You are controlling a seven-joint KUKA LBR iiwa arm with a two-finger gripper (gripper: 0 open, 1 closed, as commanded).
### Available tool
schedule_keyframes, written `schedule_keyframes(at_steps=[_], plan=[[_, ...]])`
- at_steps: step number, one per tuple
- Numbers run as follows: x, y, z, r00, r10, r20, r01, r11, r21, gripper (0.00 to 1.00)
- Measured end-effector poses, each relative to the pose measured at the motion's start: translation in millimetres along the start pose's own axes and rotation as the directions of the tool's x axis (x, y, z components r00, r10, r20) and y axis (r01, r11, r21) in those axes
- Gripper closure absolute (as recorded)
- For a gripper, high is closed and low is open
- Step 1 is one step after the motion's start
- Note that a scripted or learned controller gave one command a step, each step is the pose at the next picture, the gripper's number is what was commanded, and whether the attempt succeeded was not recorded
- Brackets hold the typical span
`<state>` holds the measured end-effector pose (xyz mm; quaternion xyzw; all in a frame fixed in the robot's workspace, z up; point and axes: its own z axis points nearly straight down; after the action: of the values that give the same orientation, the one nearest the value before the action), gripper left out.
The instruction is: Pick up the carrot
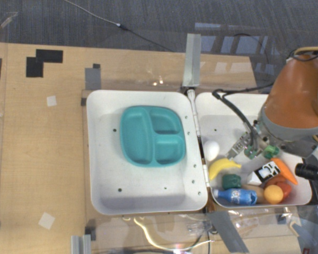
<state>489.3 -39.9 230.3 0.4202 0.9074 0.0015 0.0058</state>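
So my end effector [250, 148] is down inside the right-hand shallow white bin [222, 112], toward its front right part, and honestly I cannot tell whether it's released or clenched from up here, my own grey arm with the orange band [299, 97] covers most of it. The orange carrot with the green leafy top [282, 167] lies just to the right of the end effector, green end nearest me and the orange body pointing toward the bin's right wall; nothing shows it as grasped. Right beside the carrot sits a small black-and-white tag block [268, 171], and in front of that a round orange fruit [274, 194]. The rest of the pile (it's a crowded corner) is a yellow banana [222, 166], a dark green chunky toy [231, 181] touching the banana's underside, a blue bottle lying on its side [236, 196] along the front wall, and a white egg-shaped thing [211, 150] near the divider. Over in the left-hand white bin [103, 184] there's a teal plastic divided plate [151, 135] sitting flat, well apart from me. Both bins rest on the light wooden table [37, 157].
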Motion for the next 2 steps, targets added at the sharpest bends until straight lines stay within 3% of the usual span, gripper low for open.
schedule_keyframes(at_steps=[1, 2], plan=[[2.5, 1.8, 1.4, 1.0, -0.006, -0.003, 0.006, 1.0, 0.001, 0.0], [31.1, 23.5, 45.8, 0.987, 0.158, -0.007, -0.157, 0.988, 0.006, 0.0]])
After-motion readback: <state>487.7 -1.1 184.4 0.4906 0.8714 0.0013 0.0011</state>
